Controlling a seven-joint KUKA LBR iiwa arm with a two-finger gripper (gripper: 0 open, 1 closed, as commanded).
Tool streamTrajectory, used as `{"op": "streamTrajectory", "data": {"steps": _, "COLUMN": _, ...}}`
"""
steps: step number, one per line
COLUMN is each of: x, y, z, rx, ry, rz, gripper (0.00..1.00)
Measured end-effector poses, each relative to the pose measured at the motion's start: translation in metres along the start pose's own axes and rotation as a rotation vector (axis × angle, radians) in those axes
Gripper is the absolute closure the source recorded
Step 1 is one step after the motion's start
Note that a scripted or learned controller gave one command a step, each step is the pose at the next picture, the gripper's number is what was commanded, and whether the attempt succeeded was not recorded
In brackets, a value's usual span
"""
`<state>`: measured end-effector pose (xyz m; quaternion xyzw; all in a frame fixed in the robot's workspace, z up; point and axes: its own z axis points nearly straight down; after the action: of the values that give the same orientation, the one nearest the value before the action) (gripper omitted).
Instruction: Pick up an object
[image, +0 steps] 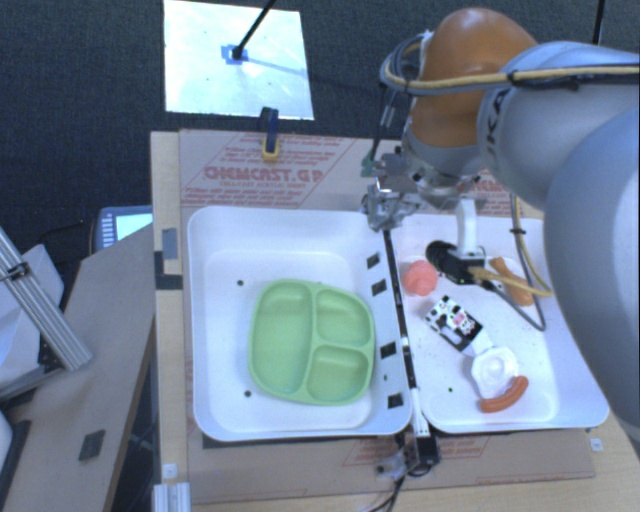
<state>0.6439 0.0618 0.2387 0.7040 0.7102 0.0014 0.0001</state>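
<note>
Hovering gripper (385, 212) over far divider; fingers' spread perhaps unreadable, cannot tell. Shifting right, centring above small pink rounded toy (419, 277), descending straight.

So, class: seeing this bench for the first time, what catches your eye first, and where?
The pale green divided plastic tray lies alone in the left white bin. The grey arm's orange band looms at upper right, above the right white bin with its small clutter, including a pink ball.
</note>
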Motion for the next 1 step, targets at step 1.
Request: {"op": "streamTrajectory", "data": {"steps": 1, "x": 0.0480, "y": 0.0153, "z": 0.0042, "rx": -0.001, "ry": 0.000, "rz": 0.000, "gripper": 1.00}}
